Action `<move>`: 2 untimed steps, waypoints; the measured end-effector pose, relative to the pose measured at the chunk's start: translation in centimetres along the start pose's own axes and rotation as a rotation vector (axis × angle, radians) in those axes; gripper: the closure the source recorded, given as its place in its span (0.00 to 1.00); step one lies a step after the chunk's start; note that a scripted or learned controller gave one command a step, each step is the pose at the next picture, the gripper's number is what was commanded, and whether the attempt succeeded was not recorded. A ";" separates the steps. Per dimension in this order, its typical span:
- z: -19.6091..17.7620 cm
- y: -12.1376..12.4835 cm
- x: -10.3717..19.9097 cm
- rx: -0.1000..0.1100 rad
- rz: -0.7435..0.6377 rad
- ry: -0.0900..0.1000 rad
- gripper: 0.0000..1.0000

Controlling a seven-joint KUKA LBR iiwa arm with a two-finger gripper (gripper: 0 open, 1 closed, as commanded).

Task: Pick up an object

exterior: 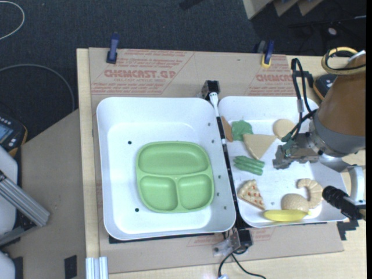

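The right bin (273,179) holds several toy foods: a leafy green piece (241,127), a tan cheese wedge (258,145), a green pea pod (250,165), a waffle slice (251,194), a yellow banana (285,215), a round bun (293,201), a croissant (312,186) and a tan cookie (283,128). My gripper (286,156) hangs over the middle of this bin, just right of the cheese wedge and below the cookie. Nothing can be made out in its grasp. The arm's grey and orange body hides the bin's right side.
In the left bin (116,127) lies a green divided plate (174,176). A small brown piece (226,132) rests against the rim between the bins. Black cables (300,92) run along the arm above the right bin. Blue clamps (113,48) hold the cardboard's far edge.
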State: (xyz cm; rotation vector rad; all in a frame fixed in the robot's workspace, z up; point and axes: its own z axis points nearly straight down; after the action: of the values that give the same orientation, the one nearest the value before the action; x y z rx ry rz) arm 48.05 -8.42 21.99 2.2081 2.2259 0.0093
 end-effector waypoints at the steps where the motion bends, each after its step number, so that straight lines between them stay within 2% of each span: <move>1: 13.3 -0.5 -1.8 0.019 0.011 0.003 1.00; 2: 13.3 -0.2 -0.9 0.009 0.010 -0.001 1.00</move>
State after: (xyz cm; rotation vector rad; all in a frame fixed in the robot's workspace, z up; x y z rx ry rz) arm 47.95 -9.38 8.73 2.2227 2.2193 -0.0009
